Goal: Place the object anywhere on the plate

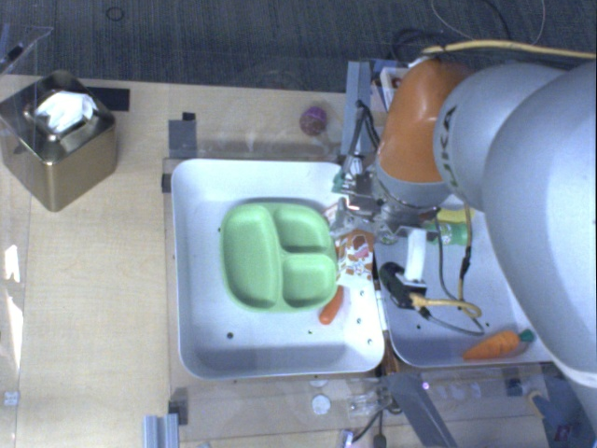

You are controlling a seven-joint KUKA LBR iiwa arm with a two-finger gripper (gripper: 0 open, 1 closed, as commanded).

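A green divided plate (278, 255) lies in the left white bin (201, 278), slightly right of its middle. My gripper (353, 220) hangs over the bin's right edge, just past the plate's right rim. Directly under it is a small red, brown and white object (354, 253), touching or very near the gripper's tip. Whether the object is held cannot be made out. A small orange carrot-like piece (330, 308) lies on the bin floor against the plate's lower right corner.
In the right bin (420, 348) lie an orange carrot with a green end (494, 344) and a yellow-green item (453, 232) partly behind the arm. A purple ball (313, 119) rests on the bench behind the left bin. At far left stands a gold box (61, 147).
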